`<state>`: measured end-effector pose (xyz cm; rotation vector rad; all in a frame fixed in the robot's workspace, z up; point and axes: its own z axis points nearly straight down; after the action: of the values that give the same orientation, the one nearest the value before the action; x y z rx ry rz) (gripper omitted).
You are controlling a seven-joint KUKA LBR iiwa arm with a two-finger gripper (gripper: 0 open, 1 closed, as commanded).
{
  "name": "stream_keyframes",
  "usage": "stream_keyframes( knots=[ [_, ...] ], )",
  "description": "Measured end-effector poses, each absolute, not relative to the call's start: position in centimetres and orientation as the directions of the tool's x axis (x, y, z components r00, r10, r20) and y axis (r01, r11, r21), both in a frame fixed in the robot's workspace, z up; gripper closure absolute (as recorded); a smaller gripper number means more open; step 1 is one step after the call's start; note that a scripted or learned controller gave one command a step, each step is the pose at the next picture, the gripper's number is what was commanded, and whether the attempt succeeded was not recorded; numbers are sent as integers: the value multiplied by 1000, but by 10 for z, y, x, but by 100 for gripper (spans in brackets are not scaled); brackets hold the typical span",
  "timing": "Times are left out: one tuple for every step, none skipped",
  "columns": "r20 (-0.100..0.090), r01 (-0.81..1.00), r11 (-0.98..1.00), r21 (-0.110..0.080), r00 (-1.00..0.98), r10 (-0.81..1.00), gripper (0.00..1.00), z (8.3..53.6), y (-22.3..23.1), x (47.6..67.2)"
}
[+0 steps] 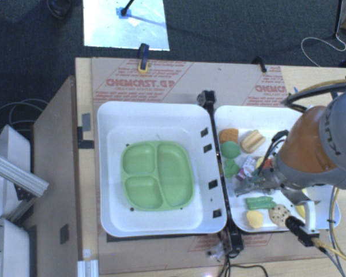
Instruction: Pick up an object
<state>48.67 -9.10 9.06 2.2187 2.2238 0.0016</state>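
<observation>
1. Your gripper (249,180) sits low in the right bin (259,113) among small toy foods; whether it's open or closed, you can't tell.
2. The arm (320,146) hides that bin's right half.
3. Count two bins; the left bin (112,154) holds one green divided tray (157,175).

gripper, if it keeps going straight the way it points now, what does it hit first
The gripper points toward the view's left, low over the right bin. Next in that line looks like the small green piece, then the divider between the bins; depth is unclear.
</observation>
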Motion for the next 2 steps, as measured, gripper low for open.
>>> stream_keyframes(
  knots=[
    [-4,1000,4,9,-4,1000,0,85,-133,572],
    [0,1000,8,1,-8,1000,100,95,-131,569]
  ],
)
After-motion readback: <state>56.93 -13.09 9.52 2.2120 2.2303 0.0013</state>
